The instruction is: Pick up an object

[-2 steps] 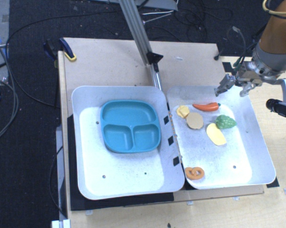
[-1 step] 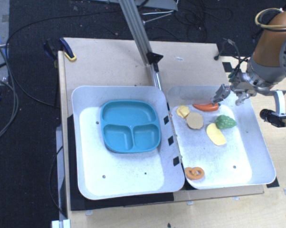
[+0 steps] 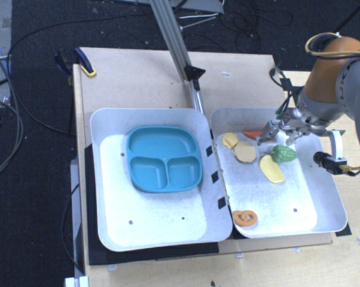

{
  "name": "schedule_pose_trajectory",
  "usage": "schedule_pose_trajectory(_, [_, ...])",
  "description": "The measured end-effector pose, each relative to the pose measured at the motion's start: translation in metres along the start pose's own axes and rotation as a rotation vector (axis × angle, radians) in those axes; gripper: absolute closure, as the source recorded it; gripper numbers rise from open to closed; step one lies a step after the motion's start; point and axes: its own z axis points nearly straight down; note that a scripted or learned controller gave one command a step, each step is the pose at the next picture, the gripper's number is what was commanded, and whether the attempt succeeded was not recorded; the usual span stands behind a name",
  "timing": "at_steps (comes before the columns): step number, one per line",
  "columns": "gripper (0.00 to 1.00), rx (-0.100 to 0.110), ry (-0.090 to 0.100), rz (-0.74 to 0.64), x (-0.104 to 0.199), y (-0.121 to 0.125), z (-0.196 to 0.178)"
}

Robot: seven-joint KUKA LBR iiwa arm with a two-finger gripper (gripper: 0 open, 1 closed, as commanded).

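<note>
The right bin (image 3: 323,214) holds several toy foods. A green broccoli-like piece (image 3: 283,154) lies beside a yellow oblong piece (image 3: 272,170). A tan round piece (image 3: 246,153), a small yellow piece (image 3: 229,140) and a red-orange sliver (image 3: 251,134) lie toward the bin's left. An orange pretzel (image 3: 246,218) sits near the front left corner. My gripper (image 3: 278,136) hangs over the back of this bin, just behind the green piece. Its fingers stand apart, open, with nothing between them.
A blue divided plate (image 3: 165,159) rests in the left bin (image 3: 108,220). A slanted metal pole (image 3: 171,31) ends near the back edge between the bins. The arm's grey wrist and orange band (image 3: 329,76) come in from the right.
</note>
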Motion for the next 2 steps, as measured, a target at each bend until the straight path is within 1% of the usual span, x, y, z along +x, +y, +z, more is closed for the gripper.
schedule_pose_trajectory(1, [0.0,-0.004,-0.001,-0.002,0.001,0.0,0.027])
schedule_pose_trajectory(2, [1.0,-0.009,-0.003,-0.002,0.001,0.001,0.014])
